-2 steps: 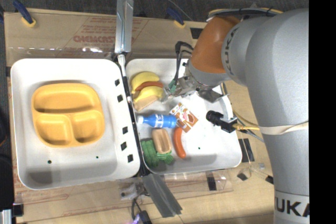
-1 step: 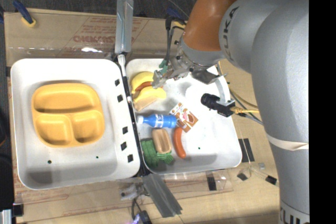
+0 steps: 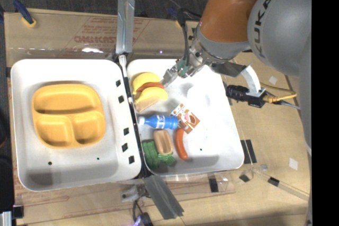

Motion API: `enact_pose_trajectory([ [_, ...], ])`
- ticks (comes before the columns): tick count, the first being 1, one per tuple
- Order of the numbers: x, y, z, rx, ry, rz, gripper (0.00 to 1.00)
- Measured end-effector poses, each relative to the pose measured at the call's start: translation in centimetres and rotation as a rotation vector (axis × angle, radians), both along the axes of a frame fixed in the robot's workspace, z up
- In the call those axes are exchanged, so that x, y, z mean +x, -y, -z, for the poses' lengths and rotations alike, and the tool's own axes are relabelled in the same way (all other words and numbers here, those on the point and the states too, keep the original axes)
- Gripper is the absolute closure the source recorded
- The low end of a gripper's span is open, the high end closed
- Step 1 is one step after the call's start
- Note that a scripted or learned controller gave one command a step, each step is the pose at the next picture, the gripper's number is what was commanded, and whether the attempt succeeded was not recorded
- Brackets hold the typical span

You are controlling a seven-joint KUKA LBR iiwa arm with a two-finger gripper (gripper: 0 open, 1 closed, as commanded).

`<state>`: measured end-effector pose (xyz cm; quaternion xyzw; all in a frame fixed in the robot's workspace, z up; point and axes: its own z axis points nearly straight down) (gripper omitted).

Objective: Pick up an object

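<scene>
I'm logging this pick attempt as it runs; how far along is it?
Early. Done: the gripper has reached the right bin, beside the toy burger. In hand: nothing visibly held. Left: grasping and lifting; the blue bottle and hot dog lie untouched.

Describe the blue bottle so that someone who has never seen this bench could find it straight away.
Start at the right-hand white bin, the one that holds the pile of toy food. Along its left side, below the burger and above the hot dog, the blue bottle lies on its side. It is the one blue thing there, with a white cap end pointing left.
</scene>
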<state>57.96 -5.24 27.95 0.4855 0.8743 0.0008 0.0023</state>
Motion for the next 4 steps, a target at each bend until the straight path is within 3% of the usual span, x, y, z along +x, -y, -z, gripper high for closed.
enact_pose_trajectory([
  [1,2.0,-1.0,6.8,0.001,-0.013,0.085,1.0],
  [2,1.4,-2.5,4.0,-0.001,-0.002,-0.297,1.0],
  [3,-4.7,-2.8,-9.8,-0.004,0.01,-0.402,1.0],
  [4,-4.6,9.9,-16.7,-0.005,-0.001,-0.543,1.0],
])
